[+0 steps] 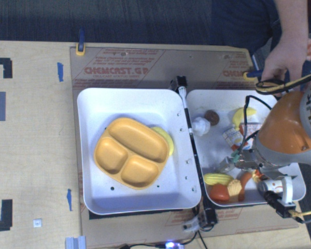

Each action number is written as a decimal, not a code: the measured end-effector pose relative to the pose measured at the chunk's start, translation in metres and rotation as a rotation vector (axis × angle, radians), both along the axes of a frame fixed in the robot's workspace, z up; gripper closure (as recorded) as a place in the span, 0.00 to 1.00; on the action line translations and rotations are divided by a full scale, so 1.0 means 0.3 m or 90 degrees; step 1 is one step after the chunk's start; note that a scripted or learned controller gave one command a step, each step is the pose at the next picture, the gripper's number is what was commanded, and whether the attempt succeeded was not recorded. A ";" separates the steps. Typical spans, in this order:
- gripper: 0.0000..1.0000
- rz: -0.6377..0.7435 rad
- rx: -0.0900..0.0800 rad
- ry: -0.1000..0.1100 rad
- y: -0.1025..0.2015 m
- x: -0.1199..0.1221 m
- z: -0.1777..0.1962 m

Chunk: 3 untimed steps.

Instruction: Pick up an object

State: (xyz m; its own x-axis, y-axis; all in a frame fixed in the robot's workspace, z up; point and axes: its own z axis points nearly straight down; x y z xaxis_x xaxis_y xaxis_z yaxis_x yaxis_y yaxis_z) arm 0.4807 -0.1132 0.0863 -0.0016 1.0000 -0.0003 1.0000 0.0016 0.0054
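Note:
The arm's orange band [285,131] hangs over the right bin [197,141]. Below it, my gripper [242,165] is low among the small objects at the bin's front. Just under it lie a yellow banana-like piece [217,179], a red tomato-like piece [220,192] and an orange carrot-like piece [243,185]. Farther back sit a brown ball [212,117], a white crumpled object [200,125] and a yellow object [244,116] partly behind the arm. I see nothing lifted clear of the bin.
The left bin [93,108] holds a large orange three-compartment tray [132,152] with a yellow-green piece [165,138] peeking out at its right. A ridge [189,139] separates the bins. A person's hand [280,61] is at the upper right.

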 end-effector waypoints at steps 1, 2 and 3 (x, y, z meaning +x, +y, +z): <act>1.00 -0.008 -0.002 0.011 -0.011 -0.030 0.021; 1.00 -0.008 -0.002 0.016 0.013 -0.044 0.039; 1.00 0.000 0.001 0.002 0.303 0.006 0.329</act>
State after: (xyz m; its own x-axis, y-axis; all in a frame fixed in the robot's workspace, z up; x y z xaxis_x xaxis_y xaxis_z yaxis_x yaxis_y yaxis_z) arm 0.4824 -0.0224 0.1849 -0.0014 1.0000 0.0007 1.0000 0.0014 0.0018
